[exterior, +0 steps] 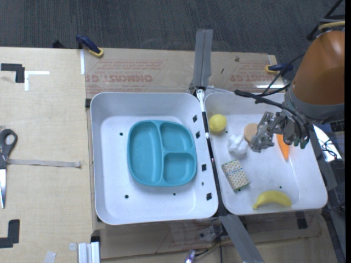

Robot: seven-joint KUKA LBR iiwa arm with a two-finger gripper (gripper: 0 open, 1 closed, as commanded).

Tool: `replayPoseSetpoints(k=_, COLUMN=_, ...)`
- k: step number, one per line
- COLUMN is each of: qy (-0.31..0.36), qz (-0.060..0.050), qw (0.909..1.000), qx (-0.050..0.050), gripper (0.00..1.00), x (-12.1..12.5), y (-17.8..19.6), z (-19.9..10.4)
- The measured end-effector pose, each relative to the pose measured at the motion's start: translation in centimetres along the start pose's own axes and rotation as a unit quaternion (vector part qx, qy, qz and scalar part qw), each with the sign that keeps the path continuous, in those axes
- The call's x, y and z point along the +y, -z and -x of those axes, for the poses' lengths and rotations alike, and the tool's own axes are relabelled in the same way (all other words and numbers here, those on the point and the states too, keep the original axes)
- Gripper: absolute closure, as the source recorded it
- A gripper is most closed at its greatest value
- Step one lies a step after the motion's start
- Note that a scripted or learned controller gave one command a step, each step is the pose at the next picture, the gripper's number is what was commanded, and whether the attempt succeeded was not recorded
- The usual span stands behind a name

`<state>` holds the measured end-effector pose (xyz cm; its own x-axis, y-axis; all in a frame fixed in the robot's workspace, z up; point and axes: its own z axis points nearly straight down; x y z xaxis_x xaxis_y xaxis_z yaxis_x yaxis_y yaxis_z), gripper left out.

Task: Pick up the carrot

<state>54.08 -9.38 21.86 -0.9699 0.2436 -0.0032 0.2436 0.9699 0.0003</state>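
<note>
The carrot (283,147) is a small orange wedge lying in the right bin (307,193), near its right wall. The arm's wrist partly covers its upper end. My gripper (262,141) hangs low over the same bin, just left of the carrot and beside a tan round object (250,131). Nothing shows in its grasp. The grey arm with its orange band (323,64) reaches in from the right.
The right bin also holds a yellow lemon (218,123), a white lump (237,143), a patterned box (236,175) and a banana (272,200). A blue divided plate (162,153) sits in the left bin (109,163). Scissors (5,147) lie on the bench at far left.
</note>
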Motion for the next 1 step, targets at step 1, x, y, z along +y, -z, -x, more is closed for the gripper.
replayPoseSetpoints(k=1, qy=0.112, qz=0.000, qw=0.9937, qx=-0.001, gripper=1.00, x=4.27, y=0.45, z=4.88)
